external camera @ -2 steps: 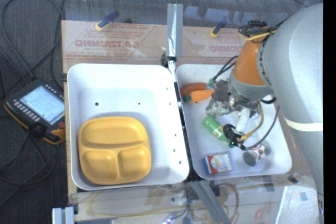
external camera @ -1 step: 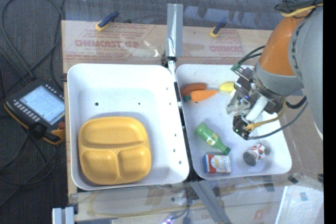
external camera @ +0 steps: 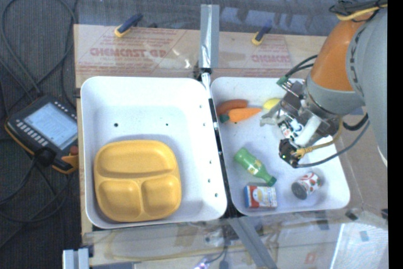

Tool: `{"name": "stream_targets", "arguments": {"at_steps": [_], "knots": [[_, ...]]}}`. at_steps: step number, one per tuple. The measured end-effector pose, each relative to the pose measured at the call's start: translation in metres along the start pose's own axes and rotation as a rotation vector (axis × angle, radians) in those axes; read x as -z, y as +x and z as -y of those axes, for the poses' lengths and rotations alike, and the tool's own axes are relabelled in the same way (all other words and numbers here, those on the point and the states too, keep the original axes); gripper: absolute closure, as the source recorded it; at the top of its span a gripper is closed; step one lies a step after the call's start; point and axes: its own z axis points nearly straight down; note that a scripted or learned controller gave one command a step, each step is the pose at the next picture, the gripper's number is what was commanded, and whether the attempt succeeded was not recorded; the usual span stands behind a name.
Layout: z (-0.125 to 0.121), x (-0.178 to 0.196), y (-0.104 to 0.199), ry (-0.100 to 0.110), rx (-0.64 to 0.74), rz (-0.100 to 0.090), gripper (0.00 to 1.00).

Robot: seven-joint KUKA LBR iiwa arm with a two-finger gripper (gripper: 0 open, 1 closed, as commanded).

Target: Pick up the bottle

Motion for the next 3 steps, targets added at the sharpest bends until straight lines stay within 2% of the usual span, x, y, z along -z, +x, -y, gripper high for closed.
{"name": "stream_targets", "arguments": {"at_steps": [1, 2, 3], "knots": [[-0.006, -0.086, -0.011, 0.003, -0.102, 0.000, 0.00], [0.012, -0.142, -0.029, -0.007, -0.211, -0.013, 0.00], [0.011, -0.133, -0.029, -0.006, -0.211, -0.013, 1.00]]}}
